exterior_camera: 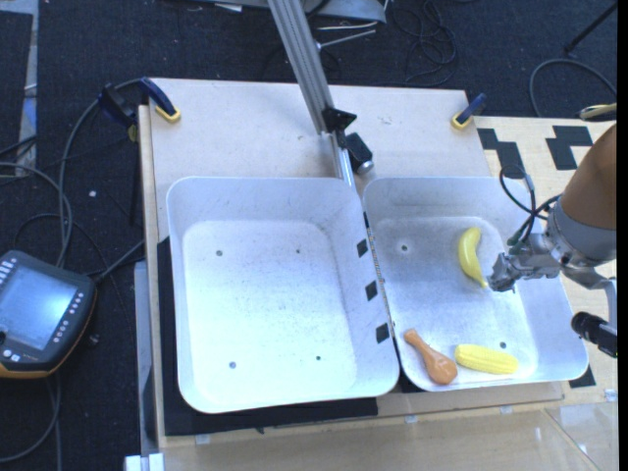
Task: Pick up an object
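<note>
White, speckled and shallow, two plastic bins sit side by side on the pale wooden desk [255,126]. In the right bin [422,219] lie a smooth curved yellow banana [470,254], a stubby yellow corn-like piece [486,359] near the front wall, and just beside that an orange drumstick-shaped toy [433,356]. The dark metal pincer [500,279] sits low at the banana's lower end, touching or nearly touching it; whether it is released or clenched, I cannot tell.
</note>
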Motion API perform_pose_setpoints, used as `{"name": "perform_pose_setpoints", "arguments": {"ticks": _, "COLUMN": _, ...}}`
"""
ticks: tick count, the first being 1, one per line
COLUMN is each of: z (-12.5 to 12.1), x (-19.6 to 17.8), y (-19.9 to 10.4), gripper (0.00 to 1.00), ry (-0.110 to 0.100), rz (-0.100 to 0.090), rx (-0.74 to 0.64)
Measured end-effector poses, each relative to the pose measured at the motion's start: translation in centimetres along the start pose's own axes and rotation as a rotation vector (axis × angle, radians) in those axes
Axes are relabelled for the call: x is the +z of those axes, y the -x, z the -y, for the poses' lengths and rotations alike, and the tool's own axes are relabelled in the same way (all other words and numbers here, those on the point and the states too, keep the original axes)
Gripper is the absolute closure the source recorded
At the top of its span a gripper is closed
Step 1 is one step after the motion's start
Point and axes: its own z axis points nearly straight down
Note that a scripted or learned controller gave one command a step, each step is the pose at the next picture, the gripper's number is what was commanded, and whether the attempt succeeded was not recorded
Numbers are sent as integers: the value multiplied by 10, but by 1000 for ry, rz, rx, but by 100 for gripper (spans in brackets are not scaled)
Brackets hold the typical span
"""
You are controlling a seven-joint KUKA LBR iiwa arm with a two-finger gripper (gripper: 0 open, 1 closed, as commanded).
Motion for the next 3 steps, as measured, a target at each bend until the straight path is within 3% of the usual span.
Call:
{"name": "perform_pose_setpoints", "arguments": {"ticks": 1, "z": 0, "x": -62, "y": -1, "gripper": 100, "ry": 2, "rz": 1, "rx": 0}}
{"name": "perform_pose_setpoints", "arguments": {"ticks": 2, "z": -1, "x": -99, "y": -1, "gripper": 100, "ry": 0, "rz": 0, "rx": 0}}
{"name": "perform_pose_setpoints", "arguments": {"ticks": 3, "z": -11, "x": -101, "y": -51, "gripper": 100, "ry": -2, "rz": -2, "rx": -5}}
